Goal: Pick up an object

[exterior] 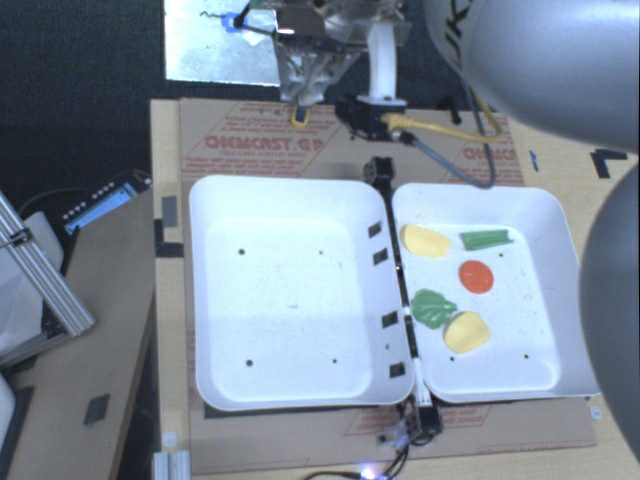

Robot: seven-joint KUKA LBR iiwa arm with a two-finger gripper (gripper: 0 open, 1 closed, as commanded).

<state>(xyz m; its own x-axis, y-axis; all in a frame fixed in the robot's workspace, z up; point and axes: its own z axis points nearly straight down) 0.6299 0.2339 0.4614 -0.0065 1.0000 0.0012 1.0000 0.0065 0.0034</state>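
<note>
Several small objects lie in the right bin: a yellow piece, a long green piece, an orange-red round one, a leafy green one and another yellow one. My gripper hangs high beyond the far edge of the left bin, well away from all of these. Nothing shows in it. The grey arm crosses the upper right of the view.
Both bins rest on a brown cardboard sheet. A yellow and a grey cable run behind the right bin. A shiny metal plate lies at the top left, and an aluminium rail at the left.
</note>
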